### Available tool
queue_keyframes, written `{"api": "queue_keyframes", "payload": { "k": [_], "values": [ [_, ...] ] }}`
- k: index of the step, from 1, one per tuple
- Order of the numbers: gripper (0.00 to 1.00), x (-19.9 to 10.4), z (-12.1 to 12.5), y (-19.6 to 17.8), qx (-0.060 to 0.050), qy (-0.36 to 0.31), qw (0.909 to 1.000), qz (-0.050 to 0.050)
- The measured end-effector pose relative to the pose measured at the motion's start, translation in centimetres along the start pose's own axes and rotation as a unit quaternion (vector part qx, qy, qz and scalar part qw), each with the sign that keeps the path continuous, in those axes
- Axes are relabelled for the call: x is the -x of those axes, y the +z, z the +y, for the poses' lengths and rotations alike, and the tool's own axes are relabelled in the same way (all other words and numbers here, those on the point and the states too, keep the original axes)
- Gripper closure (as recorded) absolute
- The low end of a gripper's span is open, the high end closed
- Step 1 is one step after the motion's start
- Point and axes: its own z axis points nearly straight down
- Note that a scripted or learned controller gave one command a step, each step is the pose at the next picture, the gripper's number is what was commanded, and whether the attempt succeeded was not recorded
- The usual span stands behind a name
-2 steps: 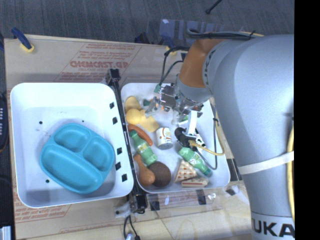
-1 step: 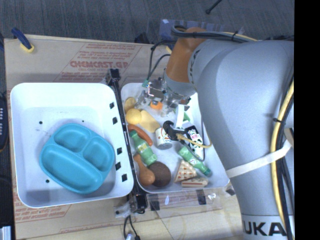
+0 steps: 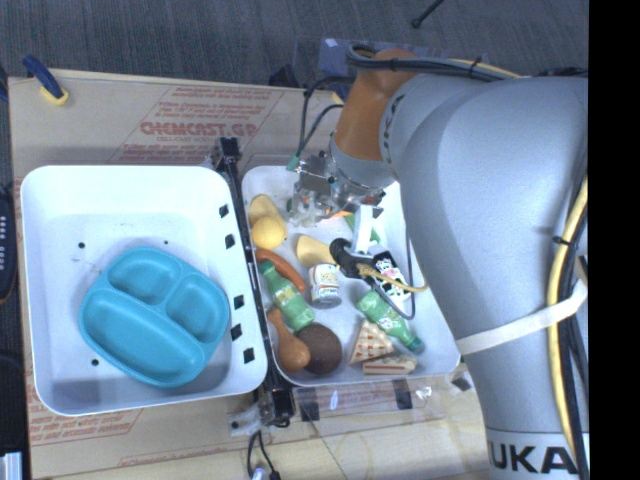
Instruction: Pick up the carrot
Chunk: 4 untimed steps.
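Camera view looks down on two white bins set side by side on a brown cardboard sheet (image 3: 190, 118) printed in red. The left bin (image 3: 120, 203) holds a blue divided tray (image 3: 155, 313) that lies towards its near left corner. The right bin (image 3: 424, 303) is crowded with toy food.

The grey arm (image 3: 490, 198) comes in from the right and covers much of that bin's right side, with its orange band above the wrist. The tool (image 3: 318, 204) hangs low over the far end of the right bin, just beside two yellow pieces (image 3: 266, 222) that lie against the bin's left wall. From this angle I cannot tell whether the tool is spread or pressed together, and nothing is seen held in it.

The carrot (image 3: 280, 267) lies in the right bin near the left wall, nearer the camera than the yellow pieces and apart from the tool. It is slanted, with its lower end touching a green bottle (image 3: 288, 303). A pale cheese wedge (image 3: 312, 249) and a small can (image 3: 326, 284) sit just to its right. Closer to the near wall are a tan piece (image 3: 288, 342), a dark brown round piece (image 3: 321, 348), a pizza slice (image 3: 372, 342) and a second green bottle (image 3: 392, 324).
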Motion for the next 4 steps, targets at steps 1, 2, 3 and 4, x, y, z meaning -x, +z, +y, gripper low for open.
{"api": "queue_keyframes", "payload": {
  "k": [1,2,3,4],
  "values": [
    [0.0,0.0,0.0,0.0,0.0,0.0,1.0,0.0],
    [0.0,0.9,-3.2,1.2,-0.001,0.014,0.9999,-0.001],
    [0.0,4.3,-8.0,1.2,-0.001,0.015,0.9999,0.0],
    [0.0,5.6,-2.3,1.1,0.001,0.112,0.9937,0.0]
  ]
}}
